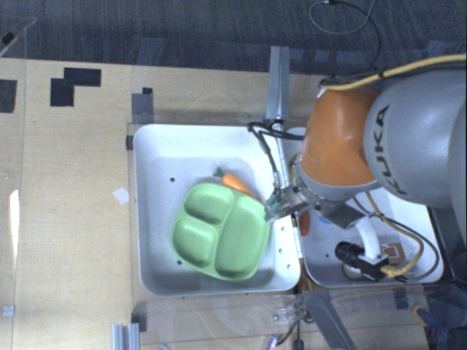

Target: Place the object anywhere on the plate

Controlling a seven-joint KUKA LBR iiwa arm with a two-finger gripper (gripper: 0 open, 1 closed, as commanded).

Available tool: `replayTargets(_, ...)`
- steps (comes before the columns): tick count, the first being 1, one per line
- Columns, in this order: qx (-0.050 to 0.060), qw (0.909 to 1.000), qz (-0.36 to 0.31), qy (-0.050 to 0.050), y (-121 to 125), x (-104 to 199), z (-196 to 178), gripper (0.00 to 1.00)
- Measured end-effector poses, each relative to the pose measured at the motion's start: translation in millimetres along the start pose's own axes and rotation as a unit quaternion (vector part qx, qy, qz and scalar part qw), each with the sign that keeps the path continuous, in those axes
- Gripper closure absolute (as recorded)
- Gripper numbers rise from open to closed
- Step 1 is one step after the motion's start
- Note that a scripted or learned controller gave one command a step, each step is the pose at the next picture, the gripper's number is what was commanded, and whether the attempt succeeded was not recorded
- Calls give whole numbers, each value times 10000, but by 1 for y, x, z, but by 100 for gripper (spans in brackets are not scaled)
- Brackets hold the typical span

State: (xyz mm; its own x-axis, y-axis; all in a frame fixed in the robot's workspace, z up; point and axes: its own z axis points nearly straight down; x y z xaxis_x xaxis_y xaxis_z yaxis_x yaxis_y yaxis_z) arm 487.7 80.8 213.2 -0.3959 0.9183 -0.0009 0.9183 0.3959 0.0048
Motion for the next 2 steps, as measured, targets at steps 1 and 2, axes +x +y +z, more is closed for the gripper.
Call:
replayTargets(1,2,9967,-808,0,-19,-44,29,100)
replayTargets(2,-6,9859,-1676,1,7,18,28,100)
